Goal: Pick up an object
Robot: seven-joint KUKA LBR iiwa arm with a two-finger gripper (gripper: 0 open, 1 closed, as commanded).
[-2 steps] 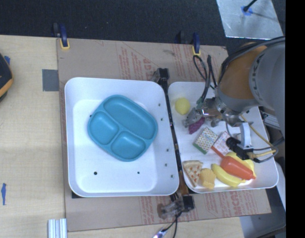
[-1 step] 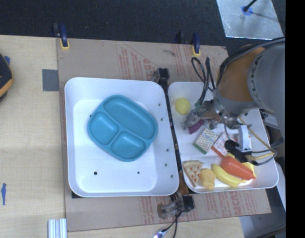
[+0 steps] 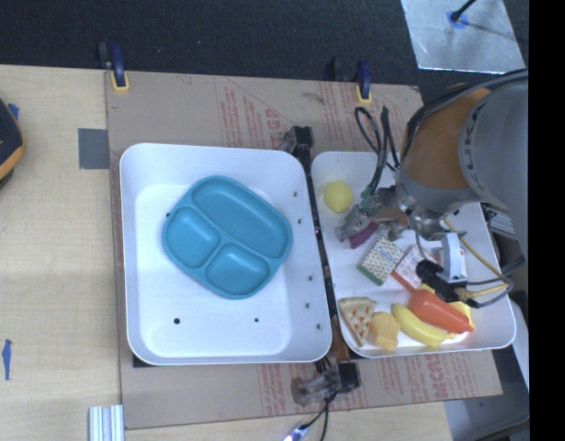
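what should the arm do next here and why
Probably lower the gripper a little onto the purple object just beneath it in the right bin. It hovers at that bin's upper left, beside the yellow ball, and nothing shows between its fingers.

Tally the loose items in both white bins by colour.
Blue: 1, divided plastic plate in the left bin
Yellow: 3, round ball, banana, small chunk
Orange-red: 1, carrot-shaped toy
Tan: 1, pizza-slice toy
Speckled white: 1, small card
Purple: 1, piece partly under the gripper
Total: 8
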